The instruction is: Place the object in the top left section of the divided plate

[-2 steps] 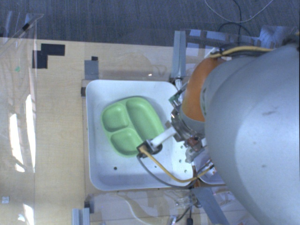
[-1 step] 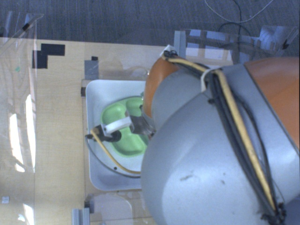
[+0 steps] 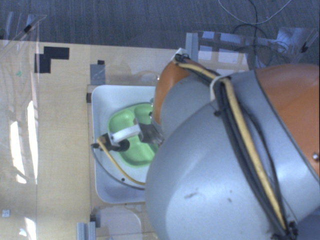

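A green divided plate (image 3: 128, 129) lies in the white bin (image 3: 102, 179) on the left. The arm's grey and orange body covers the right half of the view and hides much of the plate. The gripper (image 3: 148, 134) reaches down over the plate's right part, with its wrist just above the green surface. Its tips are hidden by its own body. No loose object is visible on the plate's exposed sections or in the bin.
The wooden bench (image 3: 55, 149) extends to the left of the bin. A black L-shaped marker (image 3: 50, 58) sits at the bench's far left corner. Grey brackets (image 3: 98, 73) stand at the bin's corners. The second bin is hidden under the arm.
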Robot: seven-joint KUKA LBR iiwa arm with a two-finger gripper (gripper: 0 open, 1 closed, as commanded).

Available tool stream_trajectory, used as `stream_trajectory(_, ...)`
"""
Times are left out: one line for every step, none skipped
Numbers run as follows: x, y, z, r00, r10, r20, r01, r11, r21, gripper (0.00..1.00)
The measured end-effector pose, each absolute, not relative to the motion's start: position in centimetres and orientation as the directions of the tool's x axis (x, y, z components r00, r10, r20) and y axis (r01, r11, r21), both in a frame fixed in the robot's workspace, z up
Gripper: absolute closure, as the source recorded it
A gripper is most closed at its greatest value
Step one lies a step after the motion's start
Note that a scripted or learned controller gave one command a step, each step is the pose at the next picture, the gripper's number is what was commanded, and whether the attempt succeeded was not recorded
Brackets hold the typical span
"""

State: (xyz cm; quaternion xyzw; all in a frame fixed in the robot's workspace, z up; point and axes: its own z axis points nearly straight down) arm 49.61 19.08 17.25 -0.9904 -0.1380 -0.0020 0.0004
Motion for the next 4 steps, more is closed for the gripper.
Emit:
stream_trajectory(49.6, 19.1, 17.2, 0.962, 0.273, 0.004, 0.273, -0.962, 0.000, 0.00)
stream_trajectory(48.6, 15.1, 12.8, 0.955, 0.298, -0.002, 0.298, -0.955, -0.001, 0.00)
stream_trajectory(50.7, 14.6, 24.5, 0.927, 0.374, 0.006, 0.374, -0.927, 0.001, 0.00)
stream_trajectory(50.4, 13.8, 25.8, 0.926, 0.376, 0.005, 0.376, -0.926, 0.002, 0.00)
